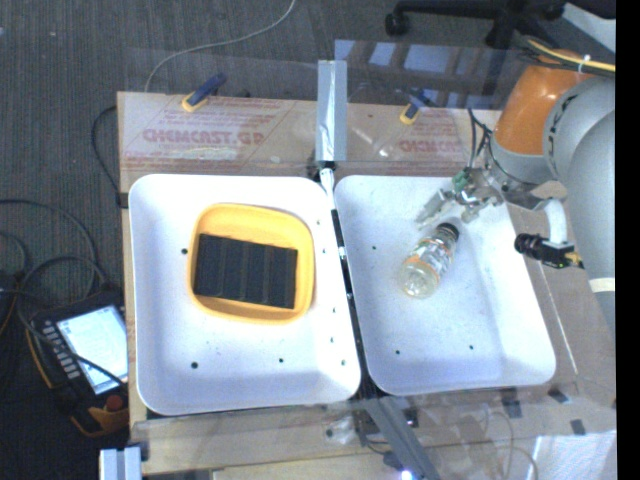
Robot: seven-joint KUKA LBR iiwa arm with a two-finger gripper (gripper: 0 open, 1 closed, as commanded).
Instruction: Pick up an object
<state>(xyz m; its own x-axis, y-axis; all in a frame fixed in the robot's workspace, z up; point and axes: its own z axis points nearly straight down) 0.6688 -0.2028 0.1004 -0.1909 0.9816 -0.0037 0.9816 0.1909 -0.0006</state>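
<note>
A small clear plastic bottle (428,262) with a dark cap lies on its side in the right bin (500,348), cap pointing up and to the right. My gripper (462,200) hovers at the bin's upper right, just above and right of the bottle's cap, and its fingers look spread apart with nothing between them. In the left bin (160,348) rests a yellow dish (215,223) holding a dark ribbed rectangular block (246,271).
A metal divider post (330,118) stands at the back between the bins. Blue and yellow clamps (203,91) sit on the cardboard backing. A handheld pendant (85,343) and cables lie on the floor to the left. The grey arm (590,168) covers the right bin's far right side.
</note>
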